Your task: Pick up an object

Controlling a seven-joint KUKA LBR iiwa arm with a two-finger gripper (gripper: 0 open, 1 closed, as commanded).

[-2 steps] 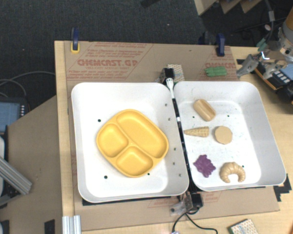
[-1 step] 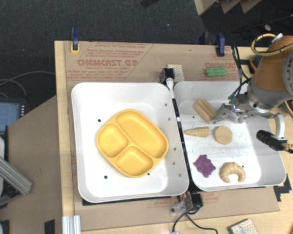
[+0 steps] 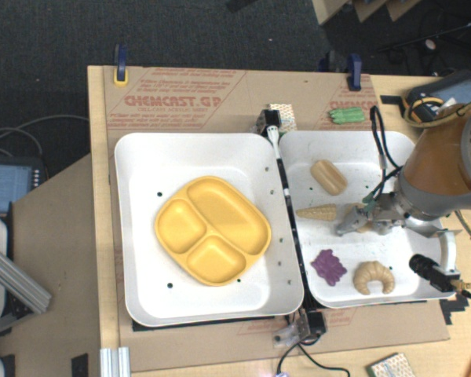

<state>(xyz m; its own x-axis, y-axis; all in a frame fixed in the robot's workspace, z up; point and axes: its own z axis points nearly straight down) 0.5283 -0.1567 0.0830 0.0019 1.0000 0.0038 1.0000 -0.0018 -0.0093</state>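
Observation:
The right bin (image 3: 400, 149) holds a tan bread roll (image 3: 328, 176), an ice cream cone (image 3: 317, 213) lying on its side, a purple grape bunch (image 3: 328, 266) and a croissant (image 3: 374, 277). My gripper (image 3: 352, 222) is low in this bin, just right of the cone's wide end and above the croissant. Nothing shows between its fingers. The left bin (image 3: 141, 163) holds a yellow divided plate (image 3: 212, 229).
A green object (image 3: 347, 116) lies on the cardboard behind the right bin. Blue clamps (image 3: 122, 61) hold the board's back edge. The arm's grey body (image 3: 436, 171) covers the right bin's right side. Cables run over that bin's back.

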